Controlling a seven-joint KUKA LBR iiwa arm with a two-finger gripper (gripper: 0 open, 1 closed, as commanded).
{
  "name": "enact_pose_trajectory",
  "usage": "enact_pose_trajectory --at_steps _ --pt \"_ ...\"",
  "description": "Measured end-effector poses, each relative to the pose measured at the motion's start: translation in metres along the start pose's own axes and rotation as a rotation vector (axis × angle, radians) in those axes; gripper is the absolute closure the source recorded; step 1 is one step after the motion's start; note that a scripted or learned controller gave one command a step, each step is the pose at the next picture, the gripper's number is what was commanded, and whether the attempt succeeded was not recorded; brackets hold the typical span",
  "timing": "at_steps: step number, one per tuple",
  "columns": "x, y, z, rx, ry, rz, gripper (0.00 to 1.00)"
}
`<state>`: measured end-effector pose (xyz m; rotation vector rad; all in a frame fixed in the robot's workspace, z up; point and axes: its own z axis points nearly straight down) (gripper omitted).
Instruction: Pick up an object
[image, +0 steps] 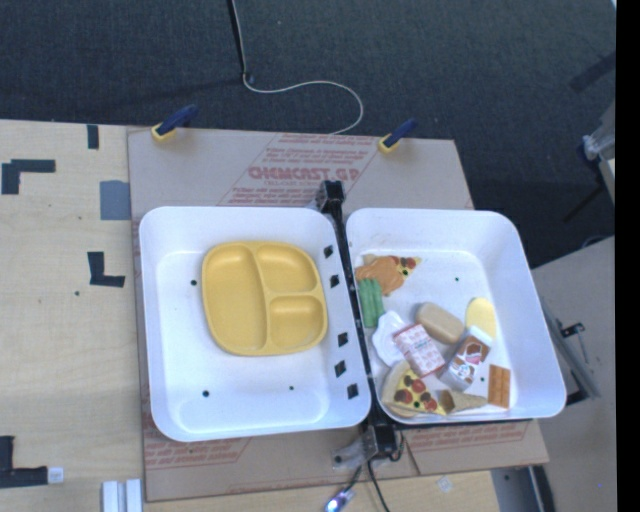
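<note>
A jumble of small toy foods lies in the right bin (520, 300): a pizza slice (388, 270) near the top, a green piece (370, 302) below it, a tan block (441, 323), a pale yellow piece (482, 318), a red-labelled white packet (418, 347), a small carton (467, 362), an orange wafer (499, 385) and a second pizza slice (412, 391). A yellow divided plate (265, 298) lies flat in the left bin (165, 330).

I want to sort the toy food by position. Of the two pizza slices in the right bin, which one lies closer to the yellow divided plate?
The upper pizza slice, beside the bins' divider above the green piece; the other slice lies at the bin's front edge.
</note>
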<state>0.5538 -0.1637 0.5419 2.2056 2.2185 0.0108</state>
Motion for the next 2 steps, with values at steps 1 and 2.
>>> enact_pose_trajectory --at_steps 1,2 --pt "-0.022 -0.031 0.139 0.028 0.007 0.009 1.0" --pt "0.006 0.005 0.038 0.003 0.001 0.0 1.0"
